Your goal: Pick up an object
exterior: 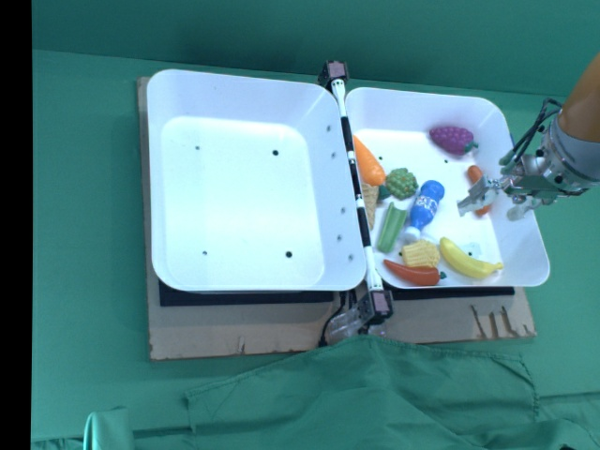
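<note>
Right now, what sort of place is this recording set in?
Probably a lab bin-picking bench: two white bins on green cloth, toy food like the banana, and the gripper above them.

The arm (583,111) is cut off by the right edge, so just its wrist shows. The gripper (495,199) covers most of a small orange item (475,174) at the right bin's (525,265) right side; what that item is cannot be told. Whether the fingers grip anything is unclear. The near green cloth (375,397) runs past the bottom edge.
</note>
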Controlling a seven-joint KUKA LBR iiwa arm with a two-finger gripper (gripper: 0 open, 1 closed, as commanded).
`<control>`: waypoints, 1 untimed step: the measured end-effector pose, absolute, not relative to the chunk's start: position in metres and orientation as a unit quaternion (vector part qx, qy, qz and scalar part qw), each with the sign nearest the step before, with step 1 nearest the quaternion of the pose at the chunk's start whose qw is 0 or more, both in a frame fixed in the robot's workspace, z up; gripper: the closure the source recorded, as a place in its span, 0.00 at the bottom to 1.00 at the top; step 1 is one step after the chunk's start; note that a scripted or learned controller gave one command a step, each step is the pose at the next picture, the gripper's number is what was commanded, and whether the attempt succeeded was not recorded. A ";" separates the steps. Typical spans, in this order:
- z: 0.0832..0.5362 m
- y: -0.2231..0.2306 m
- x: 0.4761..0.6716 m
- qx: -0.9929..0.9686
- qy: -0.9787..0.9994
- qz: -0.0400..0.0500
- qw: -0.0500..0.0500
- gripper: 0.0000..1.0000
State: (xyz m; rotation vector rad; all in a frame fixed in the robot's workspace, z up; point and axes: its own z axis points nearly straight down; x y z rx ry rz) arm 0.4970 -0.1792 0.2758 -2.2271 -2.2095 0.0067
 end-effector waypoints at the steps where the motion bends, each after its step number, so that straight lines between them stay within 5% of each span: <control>1: 0.291 -0.162 0.509 -0.708 -0.706 -0.001 -0.003 0.00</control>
